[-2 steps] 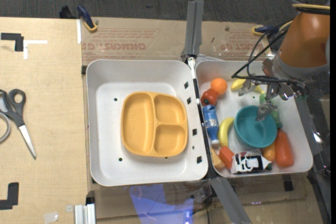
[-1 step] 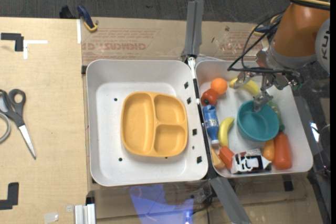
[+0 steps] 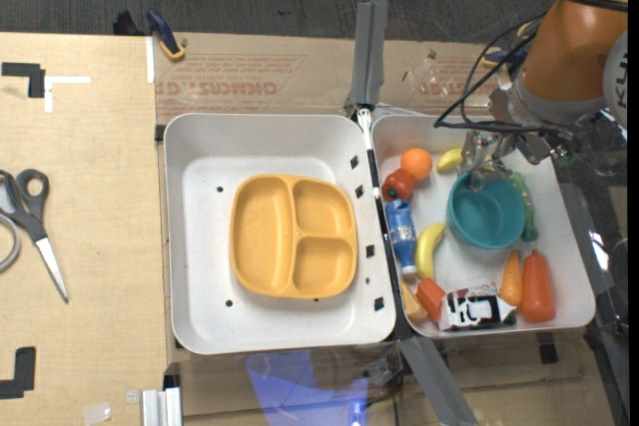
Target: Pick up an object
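The arm (image 3: 569,55) comes in over the far right corner of the table (image 3: 80,214), its orange band bulking above the right-hand bin (image 3: 574,264). Its claw (image 3: 486,165) hangs low over the far rim of a teal bowl (image 3: 486,213) that sits in the middle of that bin; the metal parts blur together against the bowl, so I cannot tell how the claw stands or whether anything is in it.

Around the bowl the bin is crowded. An orange ball (image 3: 416,162) lies at the far left corner, with a red pepper-like toy (image 3: 398,184) touching it on the near side and a small yellow piece (image 3: 451,159) just beside it toward the claw. A blue bottle (image 3: 401,232) runs along the left wall, a banana (image 3: 429,248) beside it. Something green (image 3: 523,200) peeks out at the bowl's right side. Along the near edge sit a black-and-white carton (image 3: 477,308), a small red piece (image 3: 431,294), and two orange carrot-shaped toys (image 3: 529,282) in the near right corner.

The left-hand bin (image 3: 190,244) carries a yellow divided plate (image 3: 295,236) in its middle. Scissors (image 3: 38,224) lie near the table's left edge, well apart from both bins.
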You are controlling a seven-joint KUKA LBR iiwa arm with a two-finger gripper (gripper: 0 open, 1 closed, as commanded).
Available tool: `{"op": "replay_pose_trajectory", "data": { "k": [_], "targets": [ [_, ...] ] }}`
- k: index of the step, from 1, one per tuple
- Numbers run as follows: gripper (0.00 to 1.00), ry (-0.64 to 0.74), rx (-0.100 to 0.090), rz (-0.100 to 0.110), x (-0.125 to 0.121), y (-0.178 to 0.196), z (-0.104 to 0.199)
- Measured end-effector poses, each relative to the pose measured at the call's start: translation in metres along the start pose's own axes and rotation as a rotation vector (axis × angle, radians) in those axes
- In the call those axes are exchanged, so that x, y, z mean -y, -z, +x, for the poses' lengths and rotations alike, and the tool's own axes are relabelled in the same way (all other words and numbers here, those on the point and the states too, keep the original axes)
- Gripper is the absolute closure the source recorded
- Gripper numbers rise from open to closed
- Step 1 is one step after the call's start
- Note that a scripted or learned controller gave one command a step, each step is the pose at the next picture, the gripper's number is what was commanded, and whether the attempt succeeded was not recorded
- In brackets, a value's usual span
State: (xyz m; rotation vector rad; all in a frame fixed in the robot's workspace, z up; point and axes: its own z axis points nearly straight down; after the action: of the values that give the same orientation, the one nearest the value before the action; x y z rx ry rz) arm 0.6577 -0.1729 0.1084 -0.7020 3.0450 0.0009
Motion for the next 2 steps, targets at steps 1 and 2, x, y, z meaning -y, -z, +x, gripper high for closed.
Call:
{"op": "replay_pose_trajectory", "data": {
  "k": [1,2],
  "targets": [
    [1.0,-0.129,-0.008,0.003,-0.0145,-0.0116,-0.0112],
    [0.0,-0.129,-0.011,-0.001,-0.0158,-0.0146,-0.0102]
  ]
}}
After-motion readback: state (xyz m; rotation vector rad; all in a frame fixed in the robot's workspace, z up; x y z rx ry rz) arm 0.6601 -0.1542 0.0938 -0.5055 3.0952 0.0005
